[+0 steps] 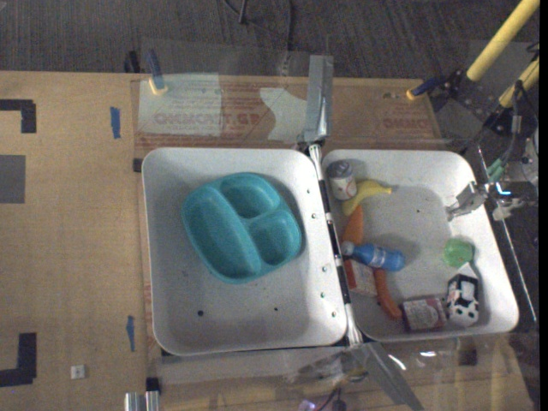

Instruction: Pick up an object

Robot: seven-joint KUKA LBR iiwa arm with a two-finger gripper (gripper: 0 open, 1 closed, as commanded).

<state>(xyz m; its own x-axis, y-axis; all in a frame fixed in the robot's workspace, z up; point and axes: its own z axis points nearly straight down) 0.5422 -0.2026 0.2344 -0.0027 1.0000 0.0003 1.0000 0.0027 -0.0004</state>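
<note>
Your end effector (462,200) sat over the right bin's (428,165) right edge; can't tell its grip. Teal divided plate (242,226) filled the left bin (171,298).

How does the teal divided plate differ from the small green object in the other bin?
The teal divided plate is far larger than the small green object. The plate lies alone in the left bin; the green object shares the right bin with several items. The plate shows three compartments; the green object looks plain. Both rest on a bin floor.
</note>
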